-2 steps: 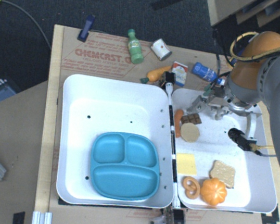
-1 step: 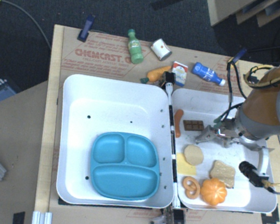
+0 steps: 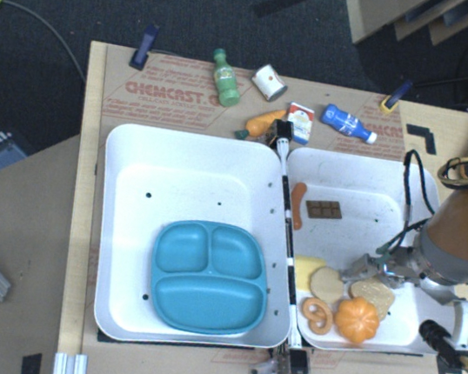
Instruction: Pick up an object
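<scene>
White plastic for both bins, side by side on the desk [image 3: 178, 94]. In the left bin [image 3: 138, 211], a blue divided plate [image 3: 209, 275], set toward the near edge. In the right bin [image 3: 366, 189], a spread of toy food: an orange sausage [image 3: 298, 205] along the left wall, a brown chocolate bar [image 3: 325, 209] just beside it, a yellow slice [image 3: 303, 268] lower down, a round pale biscuit [image 3: 324, 282] touching that slice, a pretzel [image 3: 316, 314] and an orange [image 3: 356, 321] side by side near the front rim.

Reaching in from the right, the grey arm [image 3: 464, 236], with the end effector [image 3: 372, 272] low over the right bin, just above a beige bread piece [image 3: 373, 294] between the biscuit and the orange. Released or clenched: cannot tell at this angle. Nothing visibly gripped.

Behind the bins, on the desk: a green bottle [image 3: 226, 79], a white can [image 3: 269, 82], a carrot [image 3: 264, 123], a small carton [image 3: 299, 122], a blue bottle [image 3: 348, 122], all well apart from the end effector.
</scene>
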`<state>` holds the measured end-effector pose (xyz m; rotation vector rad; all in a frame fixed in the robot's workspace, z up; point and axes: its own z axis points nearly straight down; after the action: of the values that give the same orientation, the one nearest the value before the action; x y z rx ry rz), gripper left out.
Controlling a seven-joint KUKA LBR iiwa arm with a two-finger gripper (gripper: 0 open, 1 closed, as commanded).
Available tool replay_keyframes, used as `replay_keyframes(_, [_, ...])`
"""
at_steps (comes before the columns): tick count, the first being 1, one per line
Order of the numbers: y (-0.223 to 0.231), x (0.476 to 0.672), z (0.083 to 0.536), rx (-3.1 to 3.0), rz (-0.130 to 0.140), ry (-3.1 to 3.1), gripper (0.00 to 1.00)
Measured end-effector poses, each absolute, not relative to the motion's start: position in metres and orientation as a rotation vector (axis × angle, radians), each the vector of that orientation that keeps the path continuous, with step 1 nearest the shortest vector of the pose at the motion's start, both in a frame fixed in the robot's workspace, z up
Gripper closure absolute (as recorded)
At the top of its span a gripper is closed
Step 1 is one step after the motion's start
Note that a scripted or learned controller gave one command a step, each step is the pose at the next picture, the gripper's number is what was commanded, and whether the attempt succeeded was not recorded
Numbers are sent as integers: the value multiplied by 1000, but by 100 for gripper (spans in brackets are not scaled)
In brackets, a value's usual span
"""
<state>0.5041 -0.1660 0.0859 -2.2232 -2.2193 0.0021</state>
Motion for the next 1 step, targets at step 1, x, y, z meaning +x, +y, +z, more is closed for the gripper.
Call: replay_keyframes(1, [-165, 505, 96, -2224, -1, -2220, 100])
